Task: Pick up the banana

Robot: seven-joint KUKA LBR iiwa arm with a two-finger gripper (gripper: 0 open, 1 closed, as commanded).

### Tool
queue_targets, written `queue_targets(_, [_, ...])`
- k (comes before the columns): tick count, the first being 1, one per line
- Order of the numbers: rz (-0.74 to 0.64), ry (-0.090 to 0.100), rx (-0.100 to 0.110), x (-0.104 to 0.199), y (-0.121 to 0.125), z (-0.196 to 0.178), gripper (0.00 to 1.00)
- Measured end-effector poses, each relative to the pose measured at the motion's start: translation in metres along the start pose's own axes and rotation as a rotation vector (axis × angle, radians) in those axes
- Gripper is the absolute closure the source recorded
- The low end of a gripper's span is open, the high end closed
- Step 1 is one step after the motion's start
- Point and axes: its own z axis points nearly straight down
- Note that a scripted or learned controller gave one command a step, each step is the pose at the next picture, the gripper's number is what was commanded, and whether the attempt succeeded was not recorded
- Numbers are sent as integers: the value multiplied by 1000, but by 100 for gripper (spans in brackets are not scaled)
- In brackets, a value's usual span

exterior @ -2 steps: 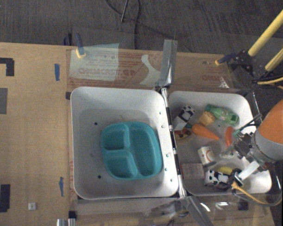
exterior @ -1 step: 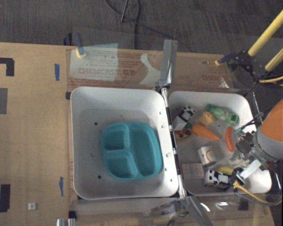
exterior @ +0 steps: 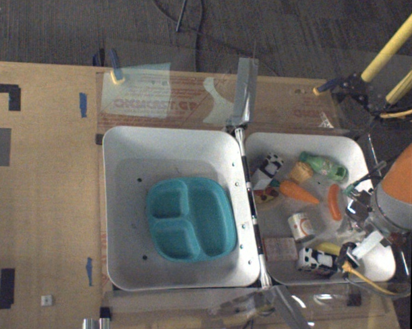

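Small yellow toy banana (exterior: 328,248) lies half-hidden just above black-and-white toy cow (exterior: 315,259), with gripper (exterior: 358,207) up-right of the cow, open or closed I cannot tell; banana probably light, stiff, slick, so grasp across its middle.

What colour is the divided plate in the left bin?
Teal: the plate shows clearest in the camera view.
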Motion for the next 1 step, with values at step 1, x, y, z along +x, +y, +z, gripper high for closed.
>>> queue_targets(1, [0, 0, 0, 0, 0, 0, 0])
